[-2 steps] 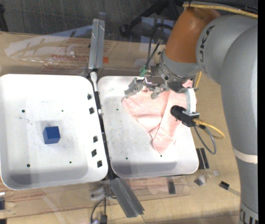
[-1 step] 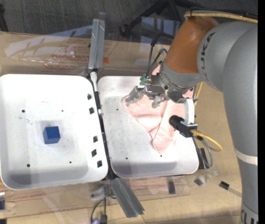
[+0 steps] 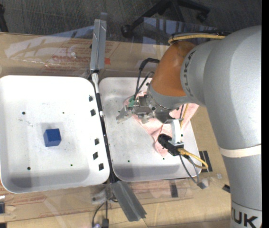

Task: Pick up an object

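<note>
A blue cube (image 3: 52, 137) lies in the left bin (image 3: 11, 94), left of its middle and far from the arm. My gripper (image 3: 125, 112) hangs low over the upper middle of the right bin (image 3: 125, 163), pointing left. A pink crumpled cloth-like thing (image 3: 149, 125) lies beneath and just right of the gripper, and the wrist hides much of it. More pink (image 3: 188, 111) shows past the wrist on the right. Something small and green (image 3: 133, 100) sits close against the gripper body.
A grey divider (image 3: 102, 127) with black clips separates the two bins. The big grey arm (image 3: 229, 94) covers the right bin's right side. A grey bar (image 3: 97, 42) stands behind the bins.
</note>
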You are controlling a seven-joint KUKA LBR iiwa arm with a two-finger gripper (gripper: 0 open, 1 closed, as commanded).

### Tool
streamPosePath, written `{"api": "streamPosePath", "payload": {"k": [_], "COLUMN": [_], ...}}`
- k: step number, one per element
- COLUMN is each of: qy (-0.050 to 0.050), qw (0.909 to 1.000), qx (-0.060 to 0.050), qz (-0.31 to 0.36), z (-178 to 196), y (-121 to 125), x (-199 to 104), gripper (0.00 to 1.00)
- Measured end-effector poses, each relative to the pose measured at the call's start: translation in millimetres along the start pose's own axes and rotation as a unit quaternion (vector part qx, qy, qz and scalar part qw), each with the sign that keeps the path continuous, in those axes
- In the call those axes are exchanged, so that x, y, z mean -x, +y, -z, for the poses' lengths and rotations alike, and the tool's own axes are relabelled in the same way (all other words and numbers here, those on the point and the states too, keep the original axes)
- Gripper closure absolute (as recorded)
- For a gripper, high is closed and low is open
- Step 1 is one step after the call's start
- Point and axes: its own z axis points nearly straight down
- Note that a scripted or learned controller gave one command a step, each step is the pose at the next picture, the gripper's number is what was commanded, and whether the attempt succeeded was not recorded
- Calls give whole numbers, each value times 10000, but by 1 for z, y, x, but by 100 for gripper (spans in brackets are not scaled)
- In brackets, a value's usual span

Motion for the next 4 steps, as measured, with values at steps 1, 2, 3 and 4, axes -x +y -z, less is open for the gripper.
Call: {"api": "streamPosePath", "payload": {"k": [1, 2, 3, 4], "qy": [-4, -1, -1, -7], "qw": [9998, 9994, 9997, 9997], "qx": [24, 14, 19, 3], "qz": [-194, -347, -248, -225], "z": [63, 97, -38, -29], "y": [1, -46, -5, -5], "x": [-41, -43, -8, -8], "gripper": [0, 0, 0, 100]}}
